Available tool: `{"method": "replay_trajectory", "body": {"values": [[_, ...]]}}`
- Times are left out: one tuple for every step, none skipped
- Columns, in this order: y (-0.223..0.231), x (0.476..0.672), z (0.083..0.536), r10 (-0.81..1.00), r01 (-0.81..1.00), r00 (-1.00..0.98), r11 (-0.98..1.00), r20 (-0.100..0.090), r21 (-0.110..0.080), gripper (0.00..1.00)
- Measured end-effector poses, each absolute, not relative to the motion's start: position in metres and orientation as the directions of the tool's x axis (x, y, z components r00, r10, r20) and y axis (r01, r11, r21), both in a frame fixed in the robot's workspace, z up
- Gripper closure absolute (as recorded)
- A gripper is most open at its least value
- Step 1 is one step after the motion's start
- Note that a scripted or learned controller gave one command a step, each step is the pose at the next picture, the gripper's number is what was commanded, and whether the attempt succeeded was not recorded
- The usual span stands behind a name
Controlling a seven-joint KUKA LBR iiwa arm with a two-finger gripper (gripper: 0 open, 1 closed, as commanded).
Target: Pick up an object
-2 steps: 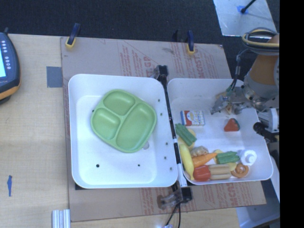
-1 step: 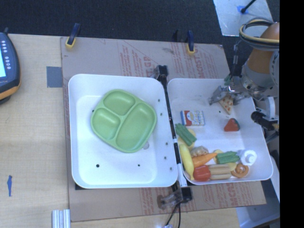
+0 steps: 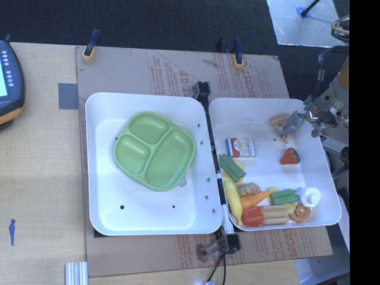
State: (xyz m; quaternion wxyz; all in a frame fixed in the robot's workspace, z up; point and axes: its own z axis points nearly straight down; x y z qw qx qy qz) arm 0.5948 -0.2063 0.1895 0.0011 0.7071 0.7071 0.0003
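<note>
Gripper (image 3: 292, 123) hovers over the right bin's (image 3: 261, 108) far corner, above a tan toy food piece (image 3: 278, 122).
You can't tell its finger state; the piece looks light, rigid, slippery plastic, so pinch its narrow sides.

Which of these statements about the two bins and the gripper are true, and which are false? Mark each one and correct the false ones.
1. The green divided plate lies in the left bin. True.
2. The small milk carton lies in the left bin. False: it lies in the right bin, near the divider.
3. The gripper is over the far end of the right bin. True.
4. The red strawberry-like piece sits on the green plate. False: it lies on the right bin's floor, apart from the other toy food.
5. The banana lies along the right bin's left wall. True.
</note>
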Motion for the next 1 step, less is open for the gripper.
{"method": "replay_trajectory", "body": {"values": [[-0.1938, 0.5328, 0.1982, 1.0, 1.0, -0.002, 0.002, 0.001, -0.007, 0.0]]}}
